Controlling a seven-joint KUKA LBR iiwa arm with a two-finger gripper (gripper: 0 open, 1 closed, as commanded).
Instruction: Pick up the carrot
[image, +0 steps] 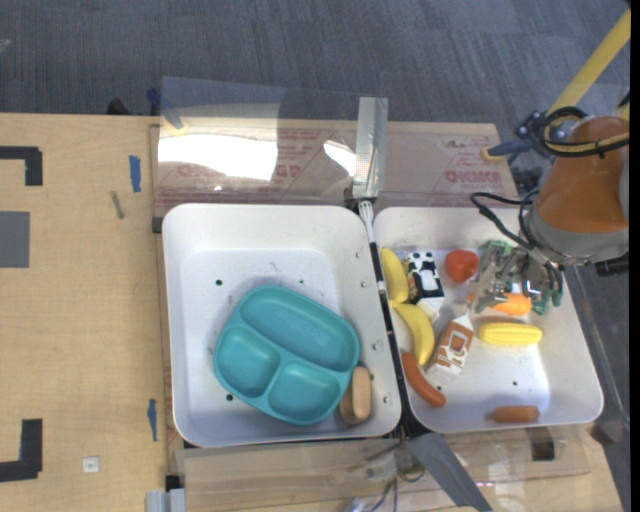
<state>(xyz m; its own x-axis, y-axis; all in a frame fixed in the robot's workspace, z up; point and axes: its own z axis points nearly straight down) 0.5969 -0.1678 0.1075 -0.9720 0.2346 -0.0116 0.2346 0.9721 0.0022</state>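
Small orange carrot (515, 297) in right white bin (570, 375), just above yellow plastic corn cob (511, 334); metal two-finger gripper (508, 290) down on carrot, fingers apparently clamped on it; red tomato (461, 265) left of gripper.

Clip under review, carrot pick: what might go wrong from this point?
The pincer sits low over the carrot, with the corn right beside it, so it may nudge or catch the corn instead. The tomato and milk carton crowd that bin, so a miss may scatter them.
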